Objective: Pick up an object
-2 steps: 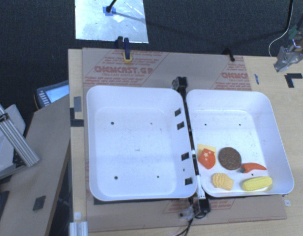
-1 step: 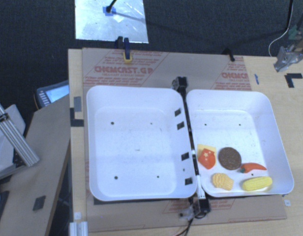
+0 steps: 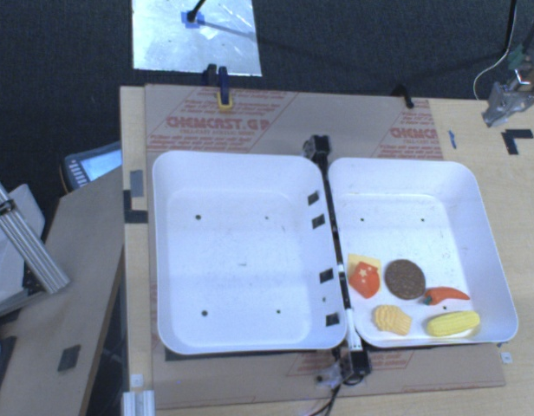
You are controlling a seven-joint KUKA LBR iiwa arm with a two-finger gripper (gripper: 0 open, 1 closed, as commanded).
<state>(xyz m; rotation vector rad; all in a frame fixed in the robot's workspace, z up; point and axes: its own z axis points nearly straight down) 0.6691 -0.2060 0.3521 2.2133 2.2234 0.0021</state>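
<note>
Pale wood bench, cardboard sheet under white bins. Toy food clustered in near corner of right bin: corn cob, chili, brown disc. Gripper far right, well apart; open or clenched, cannot tell. Likely best: descend straight over corn cob, close across narrow axis, mind bin wall.

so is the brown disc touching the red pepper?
Cannot tell. In the camera view the brown disc and the red pepper sit edge to edge in the right bin; no clear gap or contact shows there.
</note>
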